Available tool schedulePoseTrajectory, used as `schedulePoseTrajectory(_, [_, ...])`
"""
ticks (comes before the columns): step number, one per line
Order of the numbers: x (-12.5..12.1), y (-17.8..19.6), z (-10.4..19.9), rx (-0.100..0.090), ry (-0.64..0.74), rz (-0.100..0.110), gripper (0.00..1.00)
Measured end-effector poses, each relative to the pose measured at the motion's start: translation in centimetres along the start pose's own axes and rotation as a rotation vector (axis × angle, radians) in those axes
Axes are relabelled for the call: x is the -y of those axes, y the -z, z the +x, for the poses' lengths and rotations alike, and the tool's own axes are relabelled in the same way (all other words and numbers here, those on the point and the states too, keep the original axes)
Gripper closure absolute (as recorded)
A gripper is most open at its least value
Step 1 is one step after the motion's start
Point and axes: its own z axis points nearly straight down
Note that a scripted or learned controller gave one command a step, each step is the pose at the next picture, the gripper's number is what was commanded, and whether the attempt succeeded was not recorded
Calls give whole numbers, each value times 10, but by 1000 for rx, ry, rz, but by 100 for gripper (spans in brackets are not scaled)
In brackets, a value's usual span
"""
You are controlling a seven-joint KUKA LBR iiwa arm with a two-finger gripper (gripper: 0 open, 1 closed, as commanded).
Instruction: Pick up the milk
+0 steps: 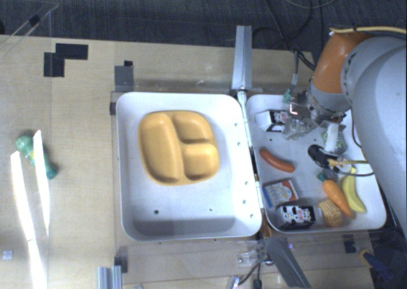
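Note:
A small white carton with black marks (275, 118) lies at the back left of the right bin (375, 221). A second black-and-white patched carton (297, 215) lies on its side by that bin's front wall. I cannot tell which of the two is the milk. My gripper (299, 125) hangs low over the back of the right bin, just right of the first carton and close to it. Nothing is visibly held in the gripper.
In the right bin lie a red sausage (277, 160), a blue-and-orange packet (280, 190), a carrot (337, 197), a banana (353, 194) and a waffle-like biscuit (330, 213). The left bin (130, 173) holds a yellow divided plate (179, 146). The arm covers the right bin's back right corner.

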Motion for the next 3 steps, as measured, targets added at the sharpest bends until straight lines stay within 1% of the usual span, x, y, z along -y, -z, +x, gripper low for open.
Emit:
schedulePoseTrajectory(1, [0, 0, 0, 0, 1, 0, 0])
schedulePoseTrajectory(2, [-9, 78, 30, -3, 101, -32, 0])
schedulePoseTrajectory(3, [-38, 93, -83, 1, 277, -43, 0])
